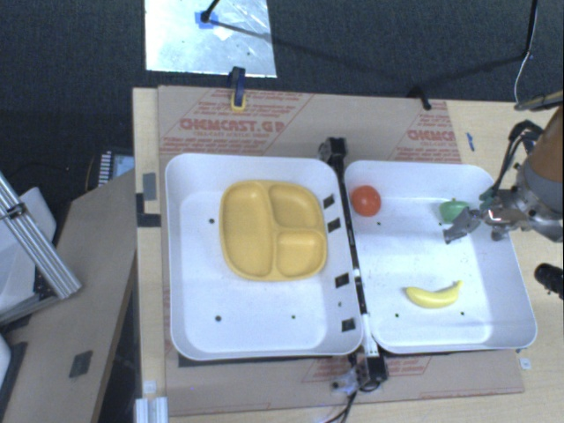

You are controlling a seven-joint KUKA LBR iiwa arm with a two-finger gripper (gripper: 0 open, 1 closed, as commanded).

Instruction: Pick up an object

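Nothing lifted yet. Gripper (460, 226) low by right bin's (502, 324) far-right edge, touching green object (453, 208); fingers' state unclear, can't tell. Tomato (366, 200) far-left corner, banana (433, 295) near edge, both untouched.

From my station I can read one brand only: "CHEMCAST GP" in red capitals on the brown protective sheet (300, 117) that covers the counter. It stands once just behind the left white bin (189, 324), clearest there, and again behind the right white bin (511, 324), where the sheet's print runs at a slant and I can make out the same word "CHEMCAST". Fainter red print shows on the sheet along the bins' front edge, too small for me to read.
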